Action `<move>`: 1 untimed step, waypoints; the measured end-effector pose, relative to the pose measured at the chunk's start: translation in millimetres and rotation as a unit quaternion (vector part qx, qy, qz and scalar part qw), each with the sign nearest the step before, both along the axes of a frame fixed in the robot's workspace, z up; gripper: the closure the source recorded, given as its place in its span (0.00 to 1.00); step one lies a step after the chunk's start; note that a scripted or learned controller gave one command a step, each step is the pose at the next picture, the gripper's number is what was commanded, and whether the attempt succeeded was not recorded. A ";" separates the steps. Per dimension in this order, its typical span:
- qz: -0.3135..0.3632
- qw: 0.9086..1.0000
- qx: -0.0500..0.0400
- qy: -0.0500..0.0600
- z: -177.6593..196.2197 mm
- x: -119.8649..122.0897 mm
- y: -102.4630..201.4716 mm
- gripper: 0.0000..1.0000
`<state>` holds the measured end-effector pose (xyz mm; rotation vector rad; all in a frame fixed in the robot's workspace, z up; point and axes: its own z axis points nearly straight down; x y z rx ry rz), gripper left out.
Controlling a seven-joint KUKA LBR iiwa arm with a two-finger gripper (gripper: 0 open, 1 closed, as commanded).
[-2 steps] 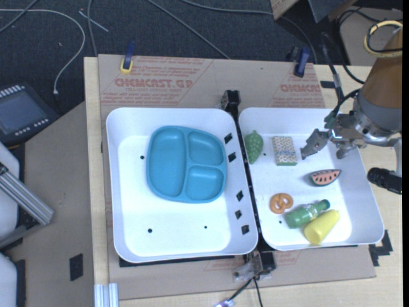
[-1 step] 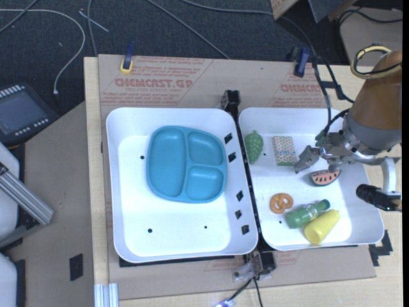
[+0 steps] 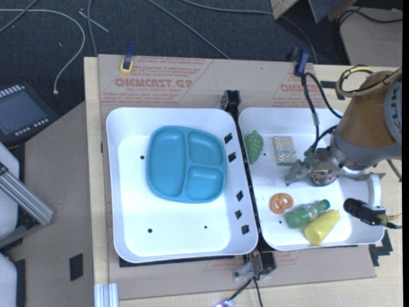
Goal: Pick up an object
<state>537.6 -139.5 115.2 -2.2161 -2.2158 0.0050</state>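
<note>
Claw [image 3: 305, 169] low in the right bin [image 3: 268, 232], finger state impossible to tell, between patterned block [image 3: 284, 149] and pretzel [image 3: 280, 203]; risks closing on nothing.

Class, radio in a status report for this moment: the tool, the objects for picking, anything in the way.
Tool low in right bin, nothing visibly held. Pretzel, green bottle, yellow bottle loose just below it. Cables cross the bin's upper edge.
</note>
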 end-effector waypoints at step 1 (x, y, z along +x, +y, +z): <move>0.000 1.000 -0.001 -0.004 14.3 2.4 -0.4 1.00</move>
